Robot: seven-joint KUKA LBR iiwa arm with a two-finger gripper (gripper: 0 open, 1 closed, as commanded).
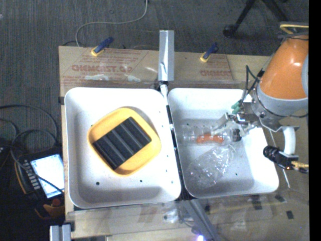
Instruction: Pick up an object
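Observation:
A clear plastic bottle with an orange label (205,137) lies on its side in the middle of the right bin (200,100). Just below it sits a crumpled clear plastic wrapper (213,163). My gripper (234,124) hangs low over the bottle's right end, reaching in from the right under the orange-banded wrist (285,74). Whether it touches the bottle is unclear. A yellow pad with a black ribbed top (124,140) lies in the left bin (80,104).
The two white bins share a central divider (171,134). A grey post (166,54) stands behind them, with two blue-and-yellow clamps (102,45) on the cardboard backing. Cables and a small device (42,172) lie on the floor at left.

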